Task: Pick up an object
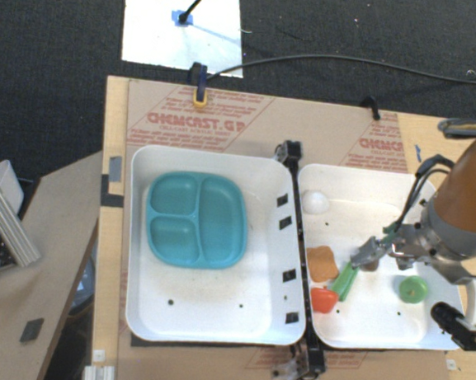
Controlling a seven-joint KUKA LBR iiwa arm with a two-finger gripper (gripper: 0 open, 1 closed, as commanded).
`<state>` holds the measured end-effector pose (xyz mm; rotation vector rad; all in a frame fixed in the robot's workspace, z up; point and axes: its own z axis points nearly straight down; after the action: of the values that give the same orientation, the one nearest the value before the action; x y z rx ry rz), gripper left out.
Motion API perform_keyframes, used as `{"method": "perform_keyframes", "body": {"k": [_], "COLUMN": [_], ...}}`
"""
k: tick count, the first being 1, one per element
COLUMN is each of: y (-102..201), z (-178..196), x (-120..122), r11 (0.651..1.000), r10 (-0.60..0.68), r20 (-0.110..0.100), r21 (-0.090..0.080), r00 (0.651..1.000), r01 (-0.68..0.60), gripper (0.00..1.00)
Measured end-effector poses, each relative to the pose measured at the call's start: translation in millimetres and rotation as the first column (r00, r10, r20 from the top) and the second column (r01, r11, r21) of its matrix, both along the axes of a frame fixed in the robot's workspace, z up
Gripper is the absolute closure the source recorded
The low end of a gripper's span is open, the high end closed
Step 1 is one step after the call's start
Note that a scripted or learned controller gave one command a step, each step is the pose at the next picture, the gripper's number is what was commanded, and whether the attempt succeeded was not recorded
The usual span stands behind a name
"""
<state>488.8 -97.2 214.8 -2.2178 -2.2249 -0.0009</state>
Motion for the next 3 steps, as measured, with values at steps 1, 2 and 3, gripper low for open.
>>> {"method": "perform_keyframes", "body": {"k": [1, 2, 3], "y": [-10.0, -15.8, -14.9], "z": [-49.4, -110.3, -128.6], "x": [0.0, -0.3, 2.2], "r11": [1.0, 1.0, 1.0], "r10": [-0.002, -0.002, -0.002], "r20": [-0.003, -0.003, 0.004], "r21": [0.0, 0.001, 0.002], "r00": [1.0, 1.0, 1.0], "r01": [0.002, 0.002, 0.002], "gripper": [0.0, 0.0, 0.0]}}
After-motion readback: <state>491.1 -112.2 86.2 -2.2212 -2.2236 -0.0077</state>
